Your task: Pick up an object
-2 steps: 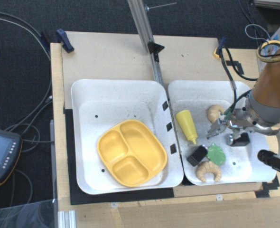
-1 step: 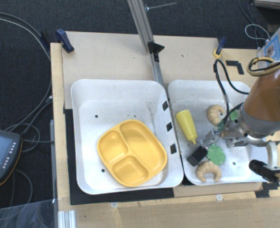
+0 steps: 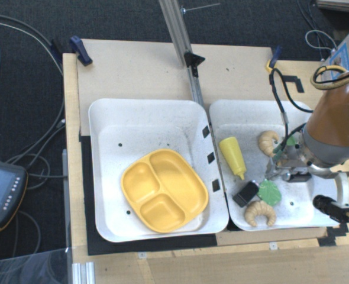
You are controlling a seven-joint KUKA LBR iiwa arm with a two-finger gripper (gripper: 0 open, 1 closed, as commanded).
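Several small objects lie in the right bin (image 3: 254, 108), and we take the green piece (image 3: 270, 192) as the likeliest target — it sits at lower centre of that bin, just below the gripper (image 3: 279, 169). We judge it light and probably soft or thin, so a pinch across its narrow width should do; a flat thing like that may slip or fold. It touches a black block (image 3: 245, 193) on its left and lies just above a croissant (image 3: 261, 212), so crowding could spoil a clean hold. A second croissant (image 3: 268, 141) rests at the upper right of the group, and a yellow bottle (image 3: 232, 155) lies slantwise to the left — smooth and rounded, best taken across its body.

The gripper hangs low over the bin at the frame's right, between the upper croissant and the green piece. We cannot tell how its jaws stand, and nothing shows clearly between them.

The left bin (image 3: 103, 114) holds a yellow divided plate (image 3: 164, 189).
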